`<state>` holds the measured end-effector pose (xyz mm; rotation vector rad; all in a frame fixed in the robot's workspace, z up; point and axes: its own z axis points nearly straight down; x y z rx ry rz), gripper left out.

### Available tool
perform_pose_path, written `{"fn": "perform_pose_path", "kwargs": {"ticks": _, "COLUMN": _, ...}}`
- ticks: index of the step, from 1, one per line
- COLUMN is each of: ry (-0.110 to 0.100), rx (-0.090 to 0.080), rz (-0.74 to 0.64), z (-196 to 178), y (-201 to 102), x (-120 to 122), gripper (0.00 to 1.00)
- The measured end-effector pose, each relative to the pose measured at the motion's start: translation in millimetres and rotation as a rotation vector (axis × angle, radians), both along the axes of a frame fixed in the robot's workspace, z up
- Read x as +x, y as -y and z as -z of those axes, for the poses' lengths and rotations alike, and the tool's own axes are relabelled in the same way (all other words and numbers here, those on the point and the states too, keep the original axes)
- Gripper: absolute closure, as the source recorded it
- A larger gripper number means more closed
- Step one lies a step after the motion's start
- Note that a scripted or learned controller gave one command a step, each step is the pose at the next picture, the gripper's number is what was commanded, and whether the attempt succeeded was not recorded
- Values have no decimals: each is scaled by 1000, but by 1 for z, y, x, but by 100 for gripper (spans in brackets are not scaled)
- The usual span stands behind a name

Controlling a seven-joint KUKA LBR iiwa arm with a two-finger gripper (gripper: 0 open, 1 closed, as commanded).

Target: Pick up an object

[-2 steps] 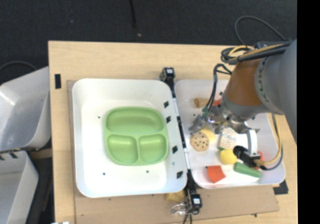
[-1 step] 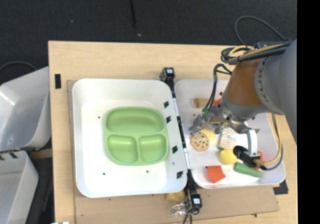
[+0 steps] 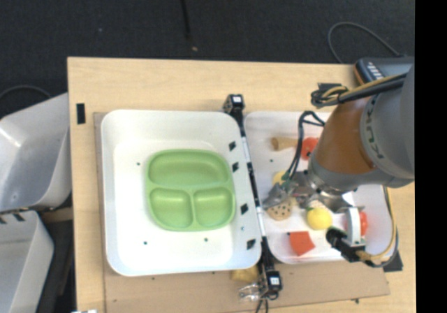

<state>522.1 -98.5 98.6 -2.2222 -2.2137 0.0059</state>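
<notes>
Bench [image 3: 154,84] (wood), 2 white bins [image 3: 126,165]

Single fixed overhead camera, slanted down over both bins [image 3: 112,186].

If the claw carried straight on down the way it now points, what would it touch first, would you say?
Probably the round tan cookie-like piece lying directly beneath the claw in the right bin. Depth is hard to judge from above, so the yellow ball beside it is likely missed.
</notes>
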Motion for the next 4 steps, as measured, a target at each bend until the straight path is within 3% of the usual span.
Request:
{"fn": "perform_pose_path", "kwargs": {"ticks": 3, "ry": 4, "rx": 0, "rz": 3, "z": 0, "y": 0, "x": 2, "gripper": 0}}
{"fn": "perform_pose_path", "kwargs": {"ticks": 4, "ry": 9, "rx": 0, "rz": 10, "z": -12, "y": 2, "x": 4, "gripper": 100}}
